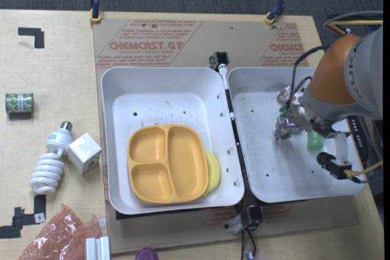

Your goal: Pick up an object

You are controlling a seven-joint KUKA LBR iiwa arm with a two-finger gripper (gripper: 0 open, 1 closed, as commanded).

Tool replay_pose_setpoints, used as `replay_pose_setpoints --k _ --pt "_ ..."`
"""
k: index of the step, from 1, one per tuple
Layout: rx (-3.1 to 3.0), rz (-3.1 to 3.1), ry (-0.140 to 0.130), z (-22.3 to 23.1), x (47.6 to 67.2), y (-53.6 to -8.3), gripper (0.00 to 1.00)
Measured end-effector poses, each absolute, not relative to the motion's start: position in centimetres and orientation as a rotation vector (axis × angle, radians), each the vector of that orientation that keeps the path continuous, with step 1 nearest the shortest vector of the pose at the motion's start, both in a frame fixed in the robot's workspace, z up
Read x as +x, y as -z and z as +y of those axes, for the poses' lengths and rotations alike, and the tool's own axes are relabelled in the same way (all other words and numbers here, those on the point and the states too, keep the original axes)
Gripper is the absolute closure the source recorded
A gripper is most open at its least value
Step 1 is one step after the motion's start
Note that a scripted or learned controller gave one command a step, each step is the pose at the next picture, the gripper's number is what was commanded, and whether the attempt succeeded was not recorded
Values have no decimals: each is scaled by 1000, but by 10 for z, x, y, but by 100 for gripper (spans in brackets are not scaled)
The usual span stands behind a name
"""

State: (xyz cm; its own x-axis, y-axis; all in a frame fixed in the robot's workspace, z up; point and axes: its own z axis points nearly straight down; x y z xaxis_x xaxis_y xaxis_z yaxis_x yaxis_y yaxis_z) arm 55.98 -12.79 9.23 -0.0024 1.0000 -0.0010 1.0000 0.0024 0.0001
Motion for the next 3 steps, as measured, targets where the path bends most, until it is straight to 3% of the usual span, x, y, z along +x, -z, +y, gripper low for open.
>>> replay_pose_setpoints --k 1,2,3 --pt "2218 2223 1 -128 560 -92 0" --pt "2215 2224 1 -128 560 -102 100" --pt "2216 2224 -6 -193 614 -94 100"
